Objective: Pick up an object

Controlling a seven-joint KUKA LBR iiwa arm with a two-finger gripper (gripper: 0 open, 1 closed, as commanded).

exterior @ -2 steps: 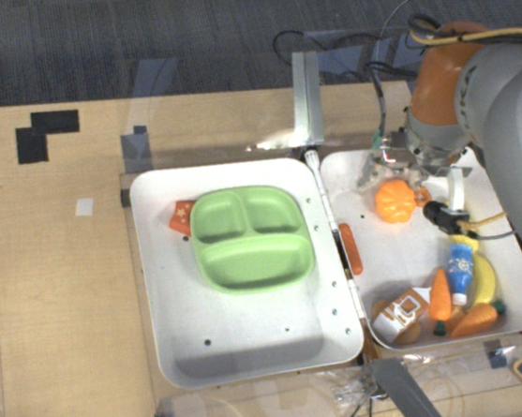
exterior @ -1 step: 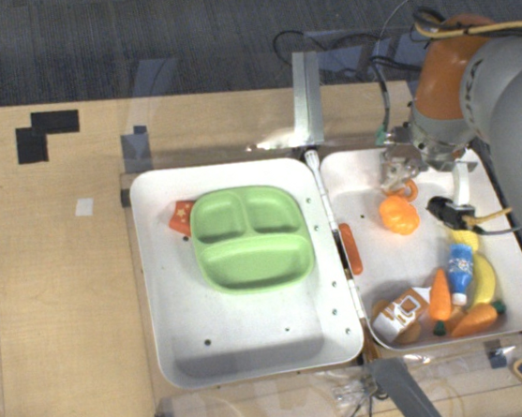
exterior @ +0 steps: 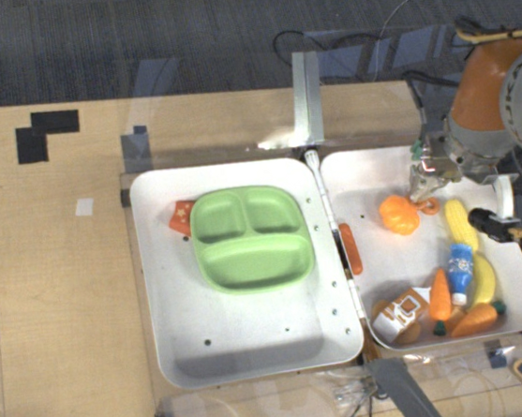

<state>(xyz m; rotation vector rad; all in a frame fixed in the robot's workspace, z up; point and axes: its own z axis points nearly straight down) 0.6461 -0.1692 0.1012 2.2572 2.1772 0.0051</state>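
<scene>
My gripper [exterior: 424, 185] hangs over the back of the right bin [exterior: 361, 174], reaching in from the right. An orange fruit [exterior: 399, 214] lies just in front and to the left of it, close to the gripper tip. A yellow corn cob [exterior: 458, 223] lies to the gripper's front right. Nearer the bin's front sit a blue and white bottle [exterior: 458, 272], a banana [exterior: 483, 281], two carrots [exterior: 439, 296] [exterior: 474, 320] and a brown packet [exterior: 399, 316]. I see nothing held in the gripper.
The left bin [exterior: 178, 336] holds a green divided plate [exterior: 249, 237] with a small red piece [exterior: 181, 218] at its back left. An orange-red stick [exterior: 349, 247] lies along the divider between the bins. The wooden bench [exterior: 56, 304] surrounds both bins.
</scene>
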